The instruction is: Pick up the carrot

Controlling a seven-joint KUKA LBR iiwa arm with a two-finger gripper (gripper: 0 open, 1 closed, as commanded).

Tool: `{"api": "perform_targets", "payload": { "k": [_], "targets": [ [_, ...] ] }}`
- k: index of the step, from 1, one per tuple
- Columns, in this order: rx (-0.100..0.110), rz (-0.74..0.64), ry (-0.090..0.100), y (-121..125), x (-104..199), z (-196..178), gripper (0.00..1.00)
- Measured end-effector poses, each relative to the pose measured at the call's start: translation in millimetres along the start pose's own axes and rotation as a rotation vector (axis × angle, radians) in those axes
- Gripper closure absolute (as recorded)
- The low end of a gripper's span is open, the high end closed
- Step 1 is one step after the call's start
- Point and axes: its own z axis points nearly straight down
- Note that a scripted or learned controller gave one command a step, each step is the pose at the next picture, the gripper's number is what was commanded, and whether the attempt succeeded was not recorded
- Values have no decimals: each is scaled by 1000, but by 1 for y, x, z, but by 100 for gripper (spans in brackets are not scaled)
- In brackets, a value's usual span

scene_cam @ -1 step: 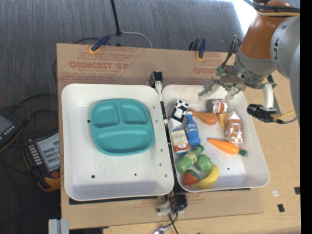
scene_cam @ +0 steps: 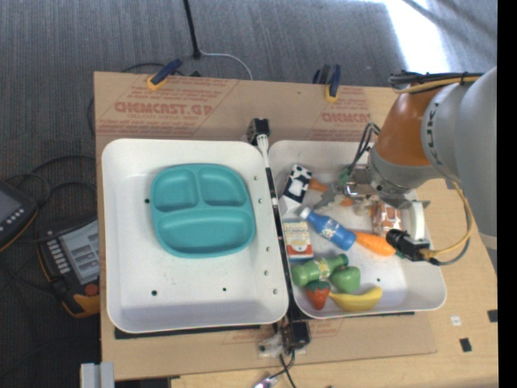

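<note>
The orange carrot (scene_cam: pixel 375 243) lies in the right bin (scene_cam: pixel 420 296), near its middle right, pointing left toward a blue bottle (scene_cam: pixel 329 229). My gripper (scene_cam: pixel 380 213) is down inside this bin, just behind the carrot and very close above it. The grey wrist with the orange band (scene_cam: pixel 404 136) covers the bin's far right corner. Nothing can be seen held in the gripper.
The right bin also holds a black-and-white toy (scene_cam: pixel 297 183), a small carton (scene_cam: pixel 297 239), a green pepper (scene_cam: pixel 317 270), a green fruit (scene_cam: pixel 347 278), a strawberry (scene_cam: pixel 318 296) and a banana (scene_cam: pixel 356 300). A teal divided plate (scene_cam: pixel 202 209) sits in the left bin (scene_cam: pixel 129 297).
</note>
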Motion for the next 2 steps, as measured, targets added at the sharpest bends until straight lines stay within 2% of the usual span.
{"api": "perform_targets", "payload": {
  "k": [1, 2],
  "targets": [
    [21, 40, 14, 55, -39, 5, 0],
    [-11, -142, -5, 14, -12, 4, 0]
  ]
}}
